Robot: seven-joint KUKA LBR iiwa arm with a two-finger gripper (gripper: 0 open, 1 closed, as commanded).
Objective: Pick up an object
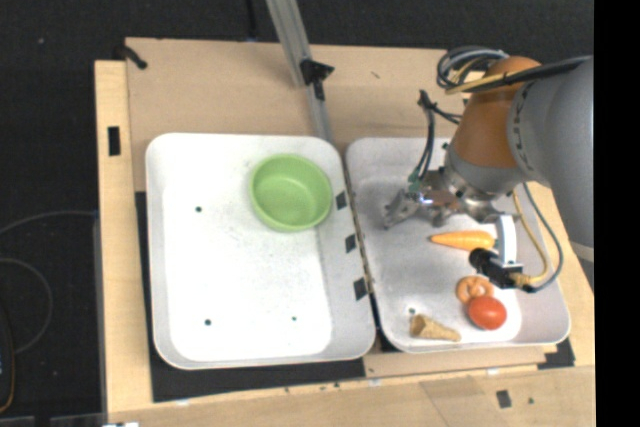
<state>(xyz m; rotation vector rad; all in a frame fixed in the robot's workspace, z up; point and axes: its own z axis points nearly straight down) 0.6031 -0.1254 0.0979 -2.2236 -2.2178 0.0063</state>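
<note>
I am hanging low over the right bin (395,165), my gripper (408,207) near its upper left part, and from this slanted view I cannot tell how my grip stands; nothing shows as caught in it. Taking the carrot (462,239) as my landmark: it lies flat on the bin floor just to the lower right of my gripper, its orange length running roughly left to right. Below the carrot and slightly right sit a small orange-brown piece (470,289) and a red tomato (488,313), touching each other. Below and left of the carrot, near the bin's front rim, lies a cone-shaped tan thing (433,327). Well to the carrot's left, in the other bin (200,315), rests a green bowl (291,193). I judge the carrot the handiest to take: it looks like a light, stiff toy with a smooth, perhaps slippery skin, so I would close across its thicker middle, squarely over its narrow width, to keep it from rolling or squirting out.
</note>
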